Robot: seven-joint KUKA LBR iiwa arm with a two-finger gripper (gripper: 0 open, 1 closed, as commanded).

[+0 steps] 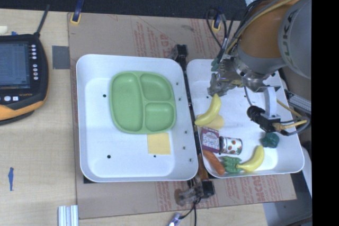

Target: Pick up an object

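Note:
My gripper [219, 87] hangs low over the back left part of the right bin [288, 164], just above the upper tip of a yellow banana [209, 113]; whether it touches the banana I cannot tell. Further forward in the same bin lie a purple packet [210, 140], a small can [231, 145], a carrot [211, 157], a leafy green vegetable [230, 164], a second banana [253, 160] and a dark green lump [270, 140]. The arm's grey and orange wrist [267, 39] covers the bin's back right corner.
The left bin [90, 129] holds a green divided plate [143, 101] and a yellow cheese slice [159, 143]. A control pendant [18, 74] lies at the far left of the bench. Black cables [265, 119] trail from the wrist over the right bin.

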